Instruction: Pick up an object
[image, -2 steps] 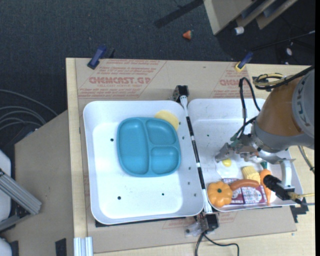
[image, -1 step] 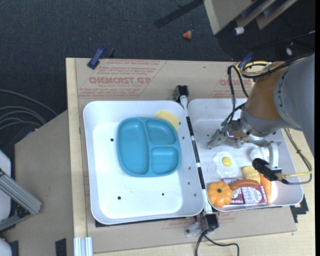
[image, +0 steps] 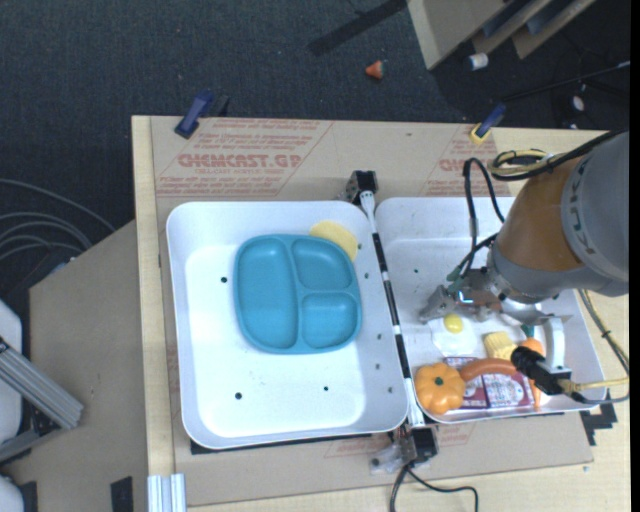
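A desk (image: 250, 150) topped with printed brown board is seen from above, with two shallow white bins set side by side on it. The grey arm (image: 560, 230), banded in orange, is extended from the right edge over the right bin (image: 420, 225). The left bin (image: 200, 330) is occupied by a blue plate (image: 297, 293) divided into three compartments and laid flat toward its far right part. A pale yellow round piece (image: 337, 238) is lodged against the far edge of that bin, touching the plate's far right corner. The gripper (image: 455, 298) is lowered into the middle of the right bin, toward its left edge; whether it is open or closed cannot be told, and nothing is seen held. An orange toy pumpkin (image: 440, 388) is placed in the near left corner of the right bin, with a red and white packet (image: 500, 397) just beside it along the near edge. A yellow corn piece (image: 497, 345) is found just beyond the packet. A small yellow ball (image: 454, 323) lies just beside the gripper on its near side.
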